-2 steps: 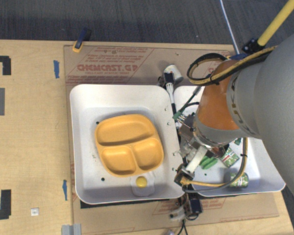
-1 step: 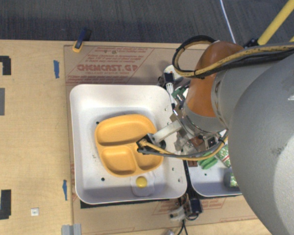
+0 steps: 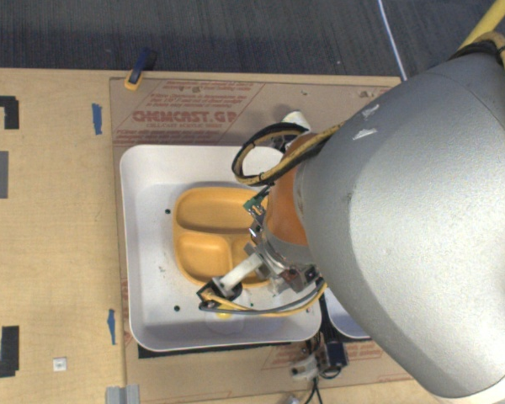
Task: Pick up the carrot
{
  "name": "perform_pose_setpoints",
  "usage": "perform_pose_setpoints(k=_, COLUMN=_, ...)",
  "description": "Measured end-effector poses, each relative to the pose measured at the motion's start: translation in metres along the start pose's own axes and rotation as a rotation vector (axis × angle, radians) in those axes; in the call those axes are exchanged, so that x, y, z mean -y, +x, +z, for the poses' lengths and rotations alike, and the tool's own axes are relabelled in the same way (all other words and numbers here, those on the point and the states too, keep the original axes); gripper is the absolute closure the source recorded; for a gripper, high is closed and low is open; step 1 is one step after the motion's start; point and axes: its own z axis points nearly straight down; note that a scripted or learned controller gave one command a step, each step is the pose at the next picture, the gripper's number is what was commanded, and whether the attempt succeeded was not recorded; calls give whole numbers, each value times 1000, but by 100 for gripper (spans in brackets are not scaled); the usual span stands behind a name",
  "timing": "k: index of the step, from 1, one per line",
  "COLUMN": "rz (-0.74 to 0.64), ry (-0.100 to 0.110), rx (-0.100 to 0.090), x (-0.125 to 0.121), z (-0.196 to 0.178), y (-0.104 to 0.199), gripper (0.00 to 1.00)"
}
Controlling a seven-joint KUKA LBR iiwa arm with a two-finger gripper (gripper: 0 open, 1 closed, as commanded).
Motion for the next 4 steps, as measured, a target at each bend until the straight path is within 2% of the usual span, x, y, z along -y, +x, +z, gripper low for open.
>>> perform_pose_setpoints(k=1, rz=268, ry=1, rx=7, x=75, z=-35, y=29, gripper=100)
perform_pose_setpoints(k=2, rz=328, ry=1, rx=5, x=63, z=-73, y=86, gripper=100)
perform_pose_setpoints(k=3, rz=329, ry=0, rx=5, x=63, z=-83, y=86, gripper=100)
perform_pose_setpoints(k=4, rz=258, ry=1, rx=7, x=-6, z=-153, y=74, gripper=100)
